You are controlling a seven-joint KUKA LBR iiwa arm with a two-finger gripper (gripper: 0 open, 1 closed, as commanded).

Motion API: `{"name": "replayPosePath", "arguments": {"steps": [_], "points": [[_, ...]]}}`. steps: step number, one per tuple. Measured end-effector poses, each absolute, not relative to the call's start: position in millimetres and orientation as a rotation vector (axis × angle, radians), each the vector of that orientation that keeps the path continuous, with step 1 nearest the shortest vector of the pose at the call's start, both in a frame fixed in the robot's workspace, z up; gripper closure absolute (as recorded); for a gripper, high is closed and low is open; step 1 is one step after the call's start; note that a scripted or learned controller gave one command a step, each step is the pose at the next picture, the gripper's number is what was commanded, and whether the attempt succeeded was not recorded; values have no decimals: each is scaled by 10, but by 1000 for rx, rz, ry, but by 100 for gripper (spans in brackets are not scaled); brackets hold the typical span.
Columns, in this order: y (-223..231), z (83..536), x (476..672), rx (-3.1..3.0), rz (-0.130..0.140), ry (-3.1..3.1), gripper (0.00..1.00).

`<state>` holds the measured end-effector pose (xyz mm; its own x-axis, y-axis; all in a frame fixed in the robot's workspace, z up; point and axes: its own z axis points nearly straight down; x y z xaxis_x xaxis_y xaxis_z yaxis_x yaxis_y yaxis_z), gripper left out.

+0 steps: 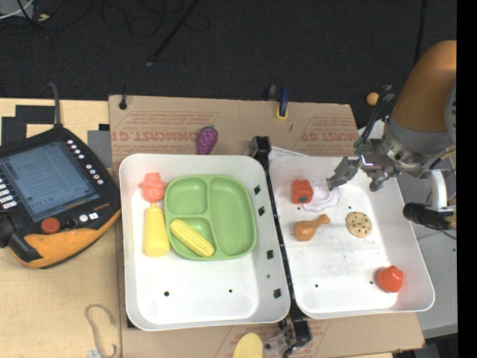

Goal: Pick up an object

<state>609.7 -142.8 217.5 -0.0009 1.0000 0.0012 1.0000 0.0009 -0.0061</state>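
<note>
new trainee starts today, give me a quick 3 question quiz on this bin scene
1. True or false: the corn cob lies in the green tray.
2. Which lies nearest the gripper? A) cookie B) red pepper C) tomato
3. Fill in: the chicken drumstick lies in the ___ bin.

Key: 1 true; 2 B; 3 right

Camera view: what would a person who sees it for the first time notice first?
Probably the green divided plate in the left bin, with a yellow corn cob lying on it. Next, the grey and orange arm reaching in from the right, its gripper above the right bin, near a small red-orange toy and a chicken drumstick.
</note>
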Motion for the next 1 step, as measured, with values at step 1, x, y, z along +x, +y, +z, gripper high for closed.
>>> {"name": "replayPosePath", "arguments": {"steps": [1], "points": [[-1441, 1620, 5992, -2215, 7, -2218, 0]]}}
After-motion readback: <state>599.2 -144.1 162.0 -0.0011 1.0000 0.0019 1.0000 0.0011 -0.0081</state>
